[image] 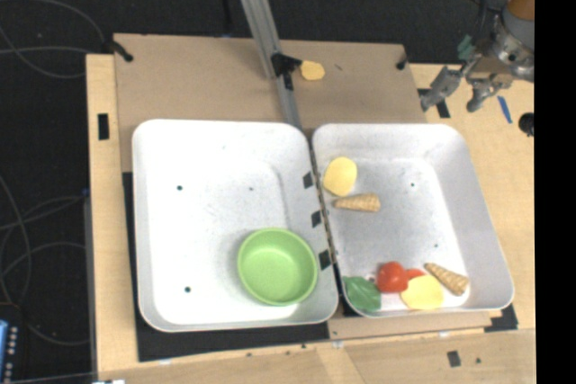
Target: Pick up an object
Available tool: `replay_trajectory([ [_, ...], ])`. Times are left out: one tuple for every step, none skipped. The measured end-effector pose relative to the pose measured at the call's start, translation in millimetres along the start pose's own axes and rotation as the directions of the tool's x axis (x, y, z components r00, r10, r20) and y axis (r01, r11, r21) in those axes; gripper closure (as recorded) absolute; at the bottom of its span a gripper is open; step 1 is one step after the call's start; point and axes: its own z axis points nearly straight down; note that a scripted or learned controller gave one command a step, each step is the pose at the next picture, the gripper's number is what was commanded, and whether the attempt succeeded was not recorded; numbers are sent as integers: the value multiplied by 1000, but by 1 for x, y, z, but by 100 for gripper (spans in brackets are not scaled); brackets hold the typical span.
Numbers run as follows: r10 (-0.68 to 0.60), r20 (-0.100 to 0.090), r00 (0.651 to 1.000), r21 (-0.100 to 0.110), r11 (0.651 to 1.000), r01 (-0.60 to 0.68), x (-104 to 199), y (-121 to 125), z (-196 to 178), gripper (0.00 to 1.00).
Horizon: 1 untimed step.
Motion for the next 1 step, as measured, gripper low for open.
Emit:
replay_trajectory([
  [-1,2,1000,1,1000,1,-1,0,0,0],
])
